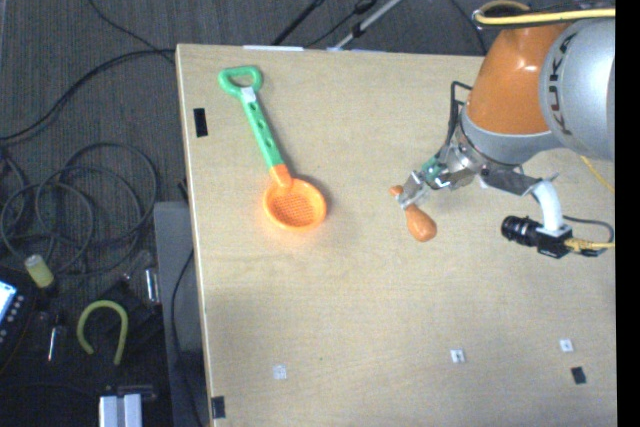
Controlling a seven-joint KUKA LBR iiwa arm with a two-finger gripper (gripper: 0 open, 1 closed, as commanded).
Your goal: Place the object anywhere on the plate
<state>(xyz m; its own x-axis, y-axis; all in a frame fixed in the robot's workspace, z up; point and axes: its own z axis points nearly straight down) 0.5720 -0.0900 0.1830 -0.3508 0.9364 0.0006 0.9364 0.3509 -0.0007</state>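
Closest to us is the big arm (540,95), grey with a fat orange part, because it hangs high over the bench (350,335) and reaches in from the right. At its tip is the gripper (420,197), low down near the middle of the wood.

Right at that tip we see a small orange lump (422,226). We think this is the thing for the job, since the gripper is right on top of it. It is round and smooth at the bottom and gets thin at the top, a bit like a tiny pear. It looks shiny and hard. We guess it could roll or slip away easily.

We cannot tell if the gripper is open or closed, or if it has the lump at all (the tip is too small and blurry for that). The lump seems to sit on the bare wood.

So we think the job has only just begun. The lump is not on a plate yet. It must be picked up, carried and set down.

Far off to the left lies a toy scoop (294,204) with a green handle and an orange bowl.
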